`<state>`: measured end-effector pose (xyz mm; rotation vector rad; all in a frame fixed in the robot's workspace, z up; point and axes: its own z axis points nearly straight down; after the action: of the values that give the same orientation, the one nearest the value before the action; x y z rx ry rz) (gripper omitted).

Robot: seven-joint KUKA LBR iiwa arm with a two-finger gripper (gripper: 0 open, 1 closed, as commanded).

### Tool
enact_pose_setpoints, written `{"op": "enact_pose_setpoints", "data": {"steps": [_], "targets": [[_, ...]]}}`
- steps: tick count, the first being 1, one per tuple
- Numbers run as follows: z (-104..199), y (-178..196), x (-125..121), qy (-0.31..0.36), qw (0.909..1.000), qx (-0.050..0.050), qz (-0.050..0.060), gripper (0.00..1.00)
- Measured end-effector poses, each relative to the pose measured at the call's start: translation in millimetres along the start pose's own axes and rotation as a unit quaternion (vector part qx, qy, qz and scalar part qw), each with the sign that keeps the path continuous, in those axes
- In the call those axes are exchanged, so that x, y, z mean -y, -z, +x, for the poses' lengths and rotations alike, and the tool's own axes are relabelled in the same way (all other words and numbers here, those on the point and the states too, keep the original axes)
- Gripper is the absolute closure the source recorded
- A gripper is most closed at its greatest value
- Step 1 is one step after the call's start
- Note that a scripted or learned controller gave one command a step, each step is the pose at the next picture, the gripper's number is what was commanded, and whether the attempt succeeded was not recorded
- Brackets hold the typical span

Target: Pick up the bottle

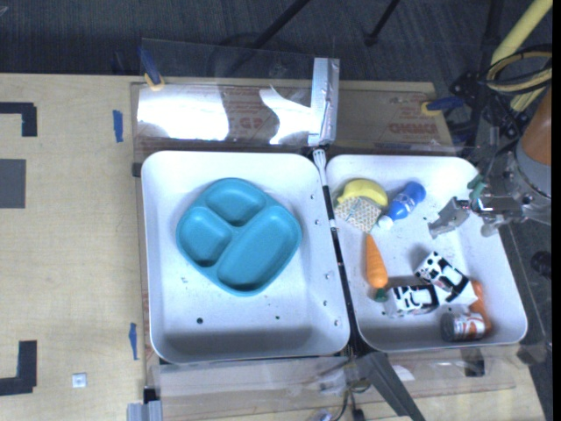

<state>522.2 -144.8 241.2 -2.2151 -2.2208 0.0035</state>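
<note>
Bottle: small, blue, white cap, lying tilted; claw spread, apart.

Bright overhead light, glaring plastic sheet

Dark carpet lies behind a pale wooden bench; tripod legs cross it, and glare hits clear plastic.

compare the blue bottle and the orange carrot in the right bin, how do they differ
The small blue plastic bottle with a white cap is stubby and lies slantwise near the bin's far side; the orange toy carrot with a green tip is longer, tapered, and lies roughly lengthwise toward the bin's middle. The bottle sits beside a yellow banana; the carrot's tip nears a black-and-white cow toy. Both lie flat in the right white bin.
</note>
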Motion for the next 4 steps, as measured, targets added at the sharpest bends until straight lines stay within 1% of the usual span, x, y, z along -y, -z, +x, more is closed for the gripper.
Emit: {"op": "enact_pose_setpoints", "data": {"steps": [1,2,3,4], "targets": [[-31,-100,-39,0.17,0.9855,0.0,-0.001,0.0],[-32,-91,-40,0.168,0.9857,0.001,-0.002,1.0],[6,-152,-9,0.056,0.9984,0.002,-0.009,1.0],[-65,-99,9,0.071,0.9974,0.002,-0.002,1.0]]}}
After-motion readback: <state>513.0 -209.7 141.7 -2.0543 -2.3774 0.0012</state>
